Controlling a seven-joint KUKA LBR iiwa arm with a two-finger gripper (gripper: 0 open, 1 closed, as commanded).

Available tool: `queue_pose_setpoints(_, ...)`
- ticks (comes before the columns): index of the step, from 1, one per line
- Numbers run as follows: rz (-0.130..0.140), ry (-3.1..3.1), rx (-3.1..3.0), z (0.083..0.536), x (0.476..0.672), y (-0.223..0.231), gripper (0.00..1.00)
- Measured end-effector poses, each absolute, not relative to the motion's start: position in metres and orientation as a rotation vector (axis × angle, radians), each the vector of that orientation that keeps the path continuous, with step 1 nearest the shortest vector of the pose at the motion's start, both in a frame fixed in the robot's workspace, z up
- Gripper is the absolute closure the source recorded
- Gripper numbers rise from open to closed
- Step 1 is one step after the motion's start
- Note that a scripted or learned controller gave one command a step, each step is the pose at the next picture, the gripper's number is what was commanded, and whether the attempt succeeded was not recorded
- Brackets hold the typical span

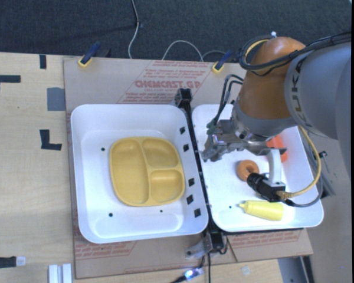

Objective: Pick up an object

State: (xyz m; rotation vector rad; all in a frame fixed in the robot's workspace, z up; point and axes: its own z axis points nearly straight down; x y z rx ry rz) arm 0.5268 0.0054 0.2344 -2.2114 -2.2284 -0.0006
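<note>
The gripper (215, 149) hangs low at the right bin's (307, 220) left side; its opening can't be told. Nearby lie a tan ring-shaped doughnut (246, 168) and a yellow squeeze bottle (263, 210), long axis left-right, nozzle pointing left.

you are looking down on a light wooden bench (23, 175) with small black marks on its left part. a brown cardboard sheet (159, 84) with red print lies flat on it, held at the far edge by two clamps (89, 53) with yellow tips. two shallow white bins sit side by side on the sheet, the left bin (88, 158) touching the right bin (307, 217).
</note>
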Motion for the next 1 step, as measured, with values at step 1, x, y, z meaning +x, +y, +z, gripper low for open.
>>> queue_pose_setpoints(1, 0.000, -2.228, -2.213, 0.2405, 0.5220, 0.0599, 1.00)
